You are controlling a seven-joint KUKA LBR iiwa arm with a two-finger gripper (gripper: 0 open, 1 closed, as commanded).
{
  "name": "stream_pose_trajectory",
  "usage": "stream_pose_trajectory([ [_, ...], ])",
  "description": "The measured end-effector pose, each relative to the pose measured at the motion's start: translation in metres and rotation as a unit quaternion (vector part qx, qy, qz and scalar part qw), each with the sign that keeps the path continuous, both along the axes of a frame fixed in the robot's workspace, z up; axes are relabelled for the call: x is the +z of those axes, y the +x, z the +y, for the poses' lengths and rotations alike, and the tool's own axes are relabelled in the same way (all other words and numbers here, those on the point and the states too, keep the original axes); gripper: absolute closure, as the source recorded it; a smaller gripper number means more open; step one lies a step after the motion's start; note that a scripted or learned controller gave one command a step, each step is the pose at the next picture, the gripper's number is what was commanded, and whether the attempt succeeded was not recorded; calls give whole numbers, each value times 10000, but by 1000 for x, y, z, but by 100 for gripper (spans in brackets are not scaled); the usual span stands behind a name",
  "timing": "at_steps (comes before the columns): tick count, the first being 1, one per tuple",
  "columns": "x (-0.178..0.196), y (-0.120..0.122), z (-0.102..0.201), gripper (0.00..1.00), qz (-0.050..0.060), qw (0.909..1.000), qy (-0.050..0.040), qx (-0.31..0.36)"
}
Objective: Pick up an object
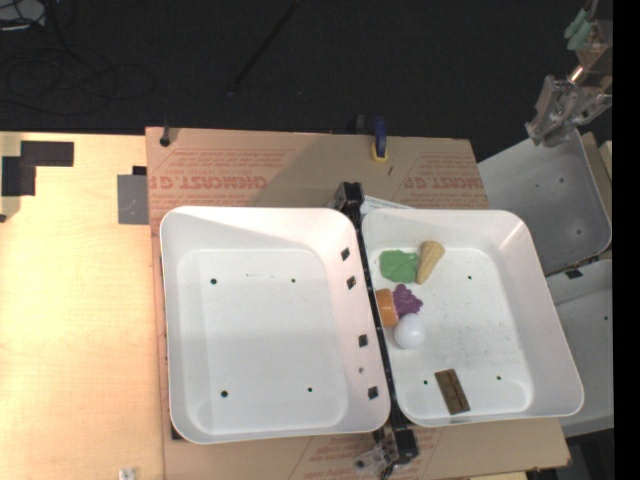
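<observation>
Gripper (578, 73): top right corner, well apart from both bins, above grey plate; whether open or closed cannot be told, nothing seen held.
Right bin (545, 368): green object (398, 265), tan cone (430, 260), purple piece (406, 298), orange block (386, 307), white ball (410, 332) clustered near left wall; brown flat bar (452, 391) near front.
Left bin (185, 318): beside it on desk (70, 318).
</observation>
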State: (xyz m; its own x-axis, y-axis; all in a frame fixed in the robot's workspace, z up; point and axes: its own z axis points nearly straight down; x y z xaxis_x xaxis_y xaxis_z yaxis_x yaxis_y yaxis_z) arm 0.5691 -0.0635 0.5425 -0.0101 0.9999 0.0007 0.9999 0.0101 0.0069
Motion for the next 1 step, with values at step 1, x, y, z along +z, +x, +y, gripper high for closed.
stream_pose_trajectory([
  [1, -6, 27, 43, 100, 46, 10000, -4, -25],
])
